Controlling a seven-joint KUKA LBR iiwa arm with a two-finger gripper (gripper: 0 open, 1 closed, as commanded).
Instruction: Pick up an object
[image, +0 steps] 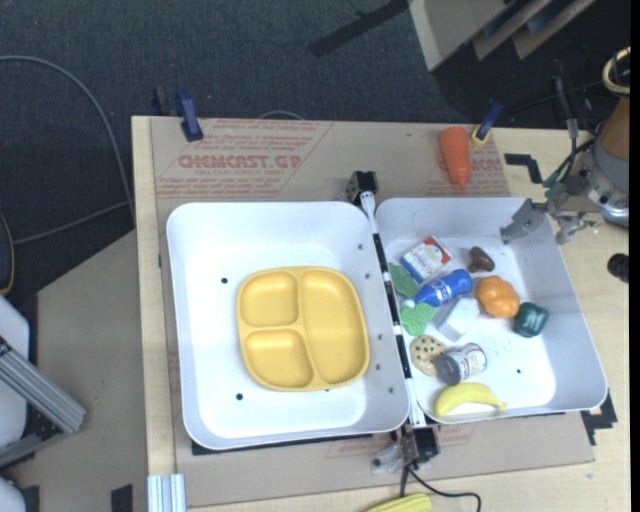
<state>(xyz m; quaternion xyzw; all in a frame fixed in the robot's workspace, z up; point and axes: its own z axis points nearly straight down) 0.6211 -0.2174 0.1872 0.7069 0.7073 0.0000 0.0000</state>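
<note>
Resting in the right bin (560, 300), possibly an orange (497, 297).

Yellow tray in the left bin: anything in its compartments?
Empty. The yellow tray lies flat in the left bin, and all three compartments show bare yellow.

Glossy yellow plastic plate (300, 327); smooth white plastic bins (200, 300); matt cardboard bench (260, 160).
</note>
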